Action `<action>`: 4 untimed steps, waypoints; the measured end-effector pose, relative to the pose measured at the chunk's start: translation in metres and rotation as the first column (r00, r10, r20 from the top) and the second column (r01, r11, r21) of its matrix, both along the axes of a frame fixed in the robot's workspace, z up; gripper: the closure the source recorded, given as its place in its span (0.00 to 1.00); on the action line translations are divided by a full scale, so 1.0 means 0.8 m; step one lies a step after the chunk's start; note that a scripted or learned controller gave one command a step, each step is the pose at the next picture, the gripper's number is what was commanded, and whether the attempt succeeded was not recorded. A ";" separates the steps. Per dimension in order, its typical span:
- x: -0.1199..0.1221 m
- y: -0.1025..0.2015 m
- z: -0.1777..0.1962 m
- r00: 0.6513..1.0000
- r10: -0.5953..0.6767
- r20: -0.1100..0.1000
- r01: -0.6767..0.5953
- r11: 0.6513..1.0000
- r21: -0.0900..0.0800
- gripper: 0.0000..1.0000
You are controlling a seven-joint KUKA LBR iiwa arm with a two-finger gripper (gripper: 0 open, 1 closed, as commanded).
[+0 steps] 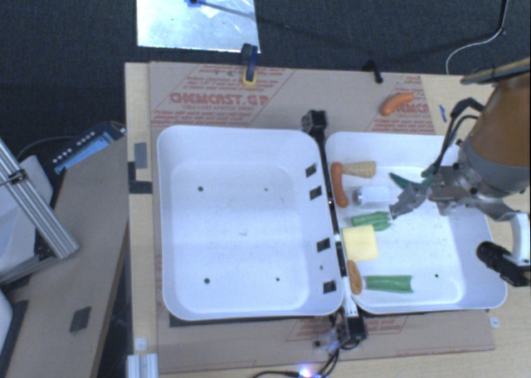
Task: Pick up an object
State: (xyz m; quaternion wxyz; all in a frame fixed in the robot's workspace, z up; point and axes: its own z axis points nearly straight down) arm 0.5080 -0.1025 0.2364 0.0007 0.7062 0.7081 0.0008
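The right bin (465,285) is the landmark. Along its left wall lie a red sausage (338,183), a corn piece (362,170), a white piece (373,195), a green pod (371,220), a yellow block (361,244), a small orange piece (355,277) and a green strip (388,283). The tool (403,202) hangs over the bin's middle, just right of the white piece. Another sausage (397,104) lies on the counter (348,86) behind the bin. The left bin (241,227) sits beside it.

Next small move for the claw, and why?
Probably lower a little and slightly toward the green piece. The claw hangs over the right bin with nothing visible between its tips, and that green piece lies just beside them, nearer than the yellow block below it or the white piece above it.
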 end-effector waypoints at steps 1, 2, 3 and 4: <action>0.000 -0.023 -0.157 1.000 -0.002 -0.006 0.002 1.000 0.001 0.00; 0.110 -0.034 -0.187 1.000 0.003 0.011 -0.003 1.000 -0.002 0.00; 0.141 0.021 -0.188 1.000 0.003 0.003 -0.003 1.000 -0.010 0.00; 0.141 0.021 -0.175 1.000 -0.001 0.003 0.001 1.000 -0.003 1.00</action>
